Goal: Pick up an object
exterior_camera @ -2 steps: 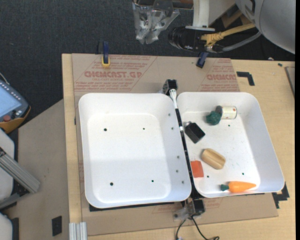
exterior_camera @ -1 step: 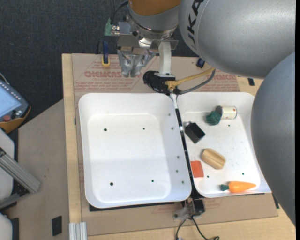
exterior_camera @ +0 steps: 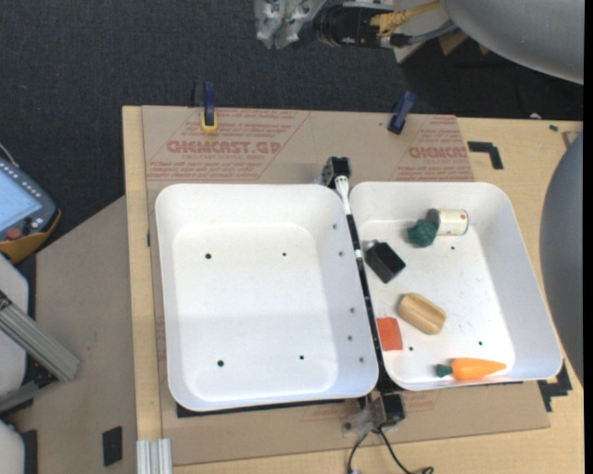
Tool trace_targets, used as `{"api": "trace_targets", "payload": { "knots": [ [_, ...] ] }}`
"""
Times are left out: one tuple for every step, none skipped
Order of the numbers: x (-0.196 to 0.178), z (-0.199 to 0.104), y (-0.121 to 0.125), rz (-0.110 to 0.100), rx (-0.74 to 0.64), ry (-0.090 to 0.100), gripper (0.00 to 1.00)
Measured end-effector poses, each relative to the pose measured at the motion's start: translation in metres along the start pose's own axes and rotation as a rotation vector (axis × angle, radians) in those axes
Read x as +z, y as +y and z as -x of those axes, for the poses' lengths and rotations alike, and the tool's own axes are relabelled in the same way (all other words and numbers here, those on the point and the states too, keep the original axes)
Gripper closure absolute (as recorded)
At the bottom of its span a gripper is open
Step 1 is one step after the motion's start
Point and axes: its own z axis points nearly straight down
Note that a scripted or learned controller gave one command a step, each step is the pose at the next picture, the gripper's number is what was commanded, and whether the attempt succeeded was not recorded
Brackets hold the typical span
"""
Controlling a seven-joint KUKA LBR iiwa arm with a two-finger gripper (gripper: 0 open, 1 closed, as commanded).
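Two shallow white bins sit side by side on a cardboard-covered bench, seen from above at a slant. The left bin [exterior_camera: 185,278] has nothing in it but a few small dark dots on its floor. The right bin [exterior_camera: 519,278] holds all the candidate objects, scattered apart so each can be taken singly. At about one o'clock in it lies a small white cylinder [exterior_camera: 452,221], touching a dark green lump [exterior_camera: 423,231]. At ten o'clock a black block [exterior_camera: 384,261] rests near the shared rim. Near the centre is a tan oval piece [exterior_camera: 422,313]. At eight o'clock lies a red-orange block [exterior_camera: 388,334]; at six o'clock, a carrot-shaped orange toy [exterior_camera: 478,368]. The gripper [exterior_camera: 283,23] sits at the top edge, well apart from both bins; the view is too blurred there to judge its grasp.
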Motion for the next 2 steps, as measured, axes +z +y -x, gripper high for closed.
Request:
{"api": "trace_targets", "payload": {
  "knots": [
    [-0.0227,-0.0007,-0.0003,-0.011,-0.001,-0.003,1.00],
    [-0.0183,-0.0008,-0.0007,-0.018,0.000,-0.005,1.00]
  ]
}}
